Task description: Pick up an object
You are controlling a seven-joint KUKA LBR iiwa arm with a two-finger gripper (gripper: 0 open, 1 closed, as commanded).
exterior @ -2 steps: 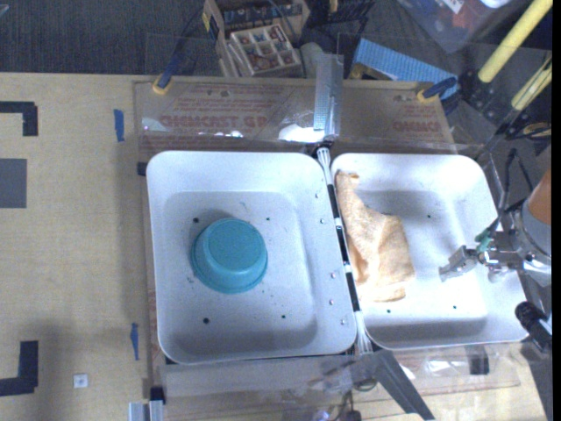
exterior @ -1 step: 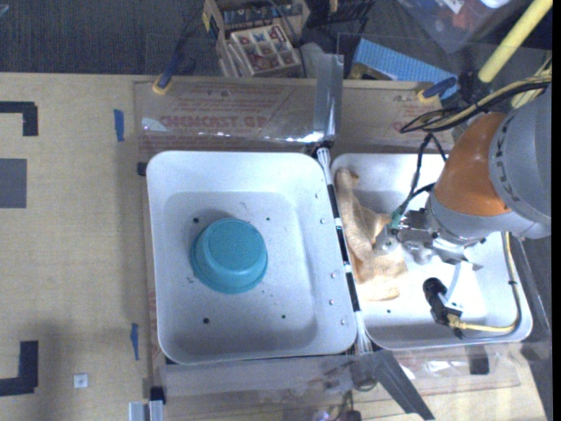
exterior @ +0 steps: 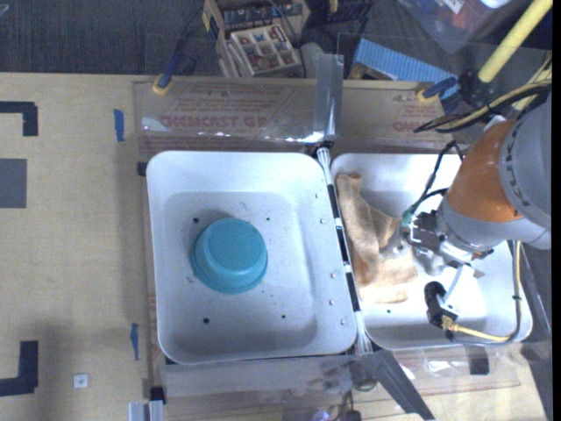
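A pale wooden bench (exterior: 70,261) carries two shallow white bins set side by side, with clutter of boxes and cables on the dark floor beyond its far edge. The left bin (exterior: 175,182) holds a teal bowl (exterior: 230,254) turned upside down, sitting a little left of that bin's centre on its flat floor, apart from all four walls.

The right bin (exterior: 386,169) shares a wall with the left one. Against that shared wall, well to the right of the bowl, lies a crumpled tan cloth (exterior: 368,244), stretching from the bin's far corner toward its near half. The arm (exterior: 500,182), grey with an orange band, reaches into this bin from the right, its wrist low over the bin floor. The gripper (exterior: 405,235) sits at the cloth's right edge, touching or nearly touching the fabric; the wrist body hides its tip, so whether it is spread or closed, or has any cloth pinched, cannot be told. A black cable with a yellow end (exterior: 443,310) hangs from the wrist toward the bin's near wall. The bowl lies far from the gripper, across the shared wall.
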